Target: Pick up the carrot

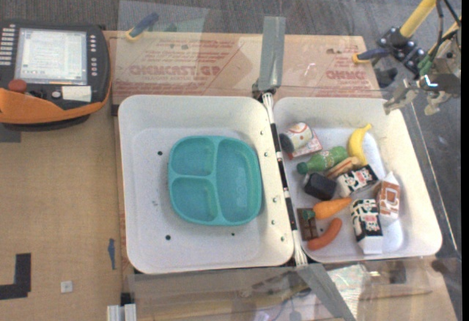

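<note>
At upper right, claw [410, 92]: hangs above the far right corner of the right bin [419, 165], well apart from the carrot; whether its fingers are spread or pressed together cannot be told.
Carrot [333, 207]: lies in the right bin, low of centre, nothing gripping it.
Long axis: nearly level across the view, thick end right, tip left.
Neighbours: black block [319, 185] just above; milk carton [366, 224] at its right end; red sausage [325, 235] just below.
Open room: left bin [139, 187] holds a teal plate [215, 180]; bare floor along the right bin's right wall.
</note>
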Robot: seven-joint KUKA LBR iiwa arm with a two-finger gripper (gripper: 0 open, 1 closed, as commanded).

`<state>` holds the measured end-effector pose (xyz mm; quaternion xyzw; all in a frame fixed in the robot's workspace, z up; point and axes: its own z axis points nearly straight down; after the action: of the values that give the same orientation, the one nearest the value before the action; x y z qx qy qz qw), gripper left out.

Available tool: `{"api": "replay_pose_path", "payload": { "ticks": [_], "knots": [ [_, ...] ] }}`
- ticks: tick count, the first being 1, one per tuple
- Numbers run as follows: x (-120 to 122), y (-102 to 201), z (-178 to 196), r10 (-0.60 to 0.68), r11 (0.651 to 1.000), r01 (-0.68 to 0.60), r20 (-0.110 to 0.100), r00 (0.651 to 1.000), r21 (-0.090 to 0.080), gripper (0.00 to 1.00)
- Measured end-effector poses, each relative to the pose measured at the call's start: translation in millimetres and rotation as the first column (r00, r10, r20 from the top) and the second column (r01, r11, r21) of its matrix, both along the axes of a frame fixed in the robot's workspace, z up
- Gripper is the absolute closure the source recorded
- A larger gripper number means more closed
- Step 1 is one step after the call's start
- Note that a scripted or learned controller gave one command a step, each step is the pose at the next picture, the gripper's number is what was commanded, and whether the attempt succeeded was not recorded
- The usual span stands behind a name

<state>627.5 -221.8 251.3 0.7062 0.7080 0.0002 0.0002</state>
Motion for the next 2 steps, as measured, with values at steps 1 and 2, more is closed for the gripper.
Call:
{"api": "replay_pose_path", "payload": {
  "ticks": [1,2],
  "knots": [
    [-7,85,-148,0.241,0.970,-0.241,0.002,0.970,-0.001,0.00],
    [35,103,-158,0.201,0.980,-0.200,0.013,0.980,-0.008,0.00]
  ]
}}
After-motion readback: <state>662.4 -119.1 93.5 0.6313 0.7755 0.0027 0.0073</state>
